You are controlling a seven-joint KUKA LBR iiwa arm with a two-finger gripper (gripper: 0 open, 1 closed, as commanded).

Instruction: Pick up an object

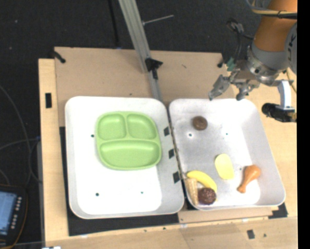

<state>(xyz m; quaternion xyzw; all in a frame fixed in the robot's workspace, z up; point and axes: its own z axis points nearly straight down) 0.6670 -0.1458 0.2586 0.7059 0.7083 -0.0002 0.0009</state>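
1. I see the claw [228,91] above the right bin's [266,139] far rim, its two fingers spread apart with nothing between them.
2. The nearest item, a brown chocolate doughnut [199,122], lies in that bin at about seven o'clock from the claw, apart from it.
3. A banana [201,179], yellow slice [224,166] and drumstick [248,177] lie well apart toward six o'clock.

two bins [82,154], one plate [128,140], five foods [224,166]
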